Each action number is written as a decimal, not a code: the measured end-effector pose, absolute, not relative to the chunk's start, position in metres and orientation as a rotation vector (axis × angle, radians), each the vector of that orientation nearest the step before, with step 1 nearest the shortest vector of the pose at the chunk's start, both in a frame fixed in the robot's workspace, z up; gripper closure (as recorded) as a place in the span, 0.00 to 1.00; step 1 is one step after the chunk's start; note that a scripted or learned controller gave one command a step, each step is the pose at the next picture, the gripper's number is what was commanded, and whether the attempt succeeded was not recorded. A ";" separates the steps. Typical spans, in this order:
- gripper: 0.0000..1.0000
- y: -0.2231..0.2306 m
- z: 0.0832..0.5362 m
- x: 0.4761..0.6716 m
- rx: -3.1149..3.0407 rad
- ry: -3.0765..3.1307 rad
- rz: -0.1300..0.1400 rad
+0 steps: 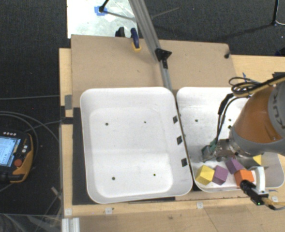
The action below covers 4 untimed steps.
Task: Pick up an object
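Two white bins: left bin (132,144), right bin (200,115). Blocks in right bin: one yellow block (205,174), two purple blocks (220,174), one orange block (244,176). Arm (263,120) grey with orange band. Bench (113,64) tan-brown. Floor (26,42) dark grey. Pendant (7,153) black and orange, blue screen.

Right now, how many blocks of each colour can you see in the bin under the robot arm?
Yellow blocks: 2, one big at the front and a sliver by the arm
Purple blocks: 2
Orange blocks: 1
Total: 5 blocks showing in the right bin. The arm covers part of that bin, so more may hide beneath.
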State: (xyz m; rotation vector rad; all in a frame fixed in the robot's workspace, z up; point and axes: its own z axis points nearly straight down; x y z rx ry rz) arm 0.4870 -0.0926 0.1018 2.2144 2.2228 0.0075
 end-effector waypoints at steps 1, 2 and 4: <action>0.00 -0.093 0.101 0.487 2.215 2.222 0.007; 0.00 -0.084 0.090 0.514 2.213 2.226 0.003; 1.00 -0.081 0.101 0.496 2.214 2.226 0.003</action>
